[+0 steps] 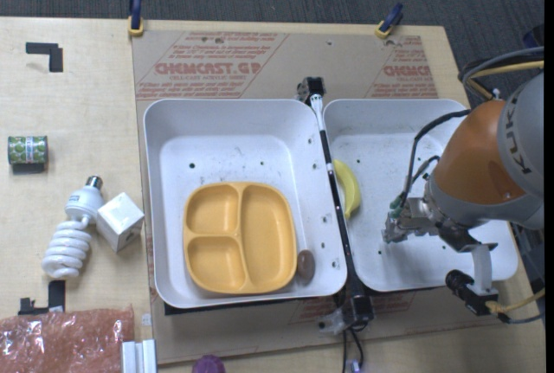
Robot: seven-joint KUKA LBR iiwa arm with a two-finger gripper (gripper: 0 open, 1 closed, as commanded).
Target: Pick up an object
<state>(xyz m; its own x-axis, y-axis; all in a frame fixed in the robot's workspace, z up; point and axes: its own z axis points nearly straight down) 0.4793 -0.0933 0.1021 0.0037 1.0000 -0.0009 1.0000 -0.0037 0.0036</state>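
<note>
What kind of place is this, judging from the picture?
Probably a robotics lab bench for grasping trials: a robot arm reaches over two white bins, which sit on a board held by clamps, with test objects like a banana.

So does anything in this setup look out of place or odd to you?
Mostly tidy. The yellow banana lies wedged against the right white bin's left wall, not flat on the floor. A white spiral light bulb lies on the wooden bench outside both bins.
</note>
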